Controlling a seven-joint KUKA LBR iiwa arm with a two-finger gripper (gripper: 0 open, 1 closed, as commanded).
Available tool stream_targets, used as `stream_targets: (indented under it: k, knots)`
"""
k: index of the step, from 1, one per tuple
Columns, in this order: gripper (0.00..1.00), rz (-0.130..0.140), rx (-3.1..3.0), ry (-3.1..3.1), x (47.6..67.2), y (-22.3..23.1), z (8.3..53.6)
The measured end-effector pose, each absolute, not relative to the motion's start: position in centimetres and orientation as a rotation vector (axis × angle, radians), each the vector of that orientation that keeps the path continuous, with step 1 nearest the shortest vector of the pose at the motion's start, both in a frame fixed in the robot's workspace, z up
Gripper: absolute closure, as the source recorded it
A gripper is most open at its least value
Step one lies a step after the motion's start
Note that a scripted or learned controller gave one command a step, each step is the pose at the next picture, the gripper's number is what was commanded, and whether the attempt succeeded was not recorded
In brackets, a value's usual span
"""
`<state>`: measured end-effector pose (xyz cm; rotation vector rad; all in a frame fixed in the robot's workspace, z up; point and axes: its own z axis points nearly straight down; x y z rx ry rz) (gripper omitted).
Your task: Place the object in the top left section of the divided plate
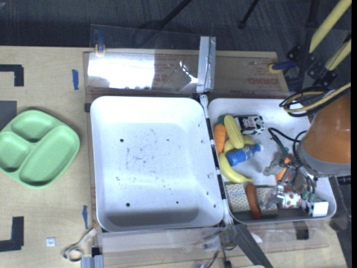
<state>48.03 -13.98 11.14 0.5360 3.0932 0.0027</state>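
Note:
The green divided plate (38,148) lies on the bench at the far left, outside both bins, with two small sections toward the back and one long section at the front right. My gripper (280,190) is low in the right bin (326,205), near its front right corner, among wires. It sits just right of a brown sausage-shaped toy (252,199) and a speckled cracker (236,196). Behind these lie a yellow banana (231,170), a blue bottle (241,156), a corn cob (233,132), an orange carrot (220,138) and a black-and-white toy (250,124).
The left bin (150,161) stands between the plate and the right bin. A clear plastic panel (145,66) rises behind it. The arm's orange band (333,135) hangs over the right bin's right side. Blue tape (75,78) and black marks (13,74) dot the bench.

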Motion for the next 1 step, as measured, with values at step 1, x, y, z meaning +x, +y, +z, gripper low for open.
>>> stream_targets:
  k: [1]
  knots:
    - [0.0, 0.003, 0.536, 3.093, 48.03, -13.98, 11.14]
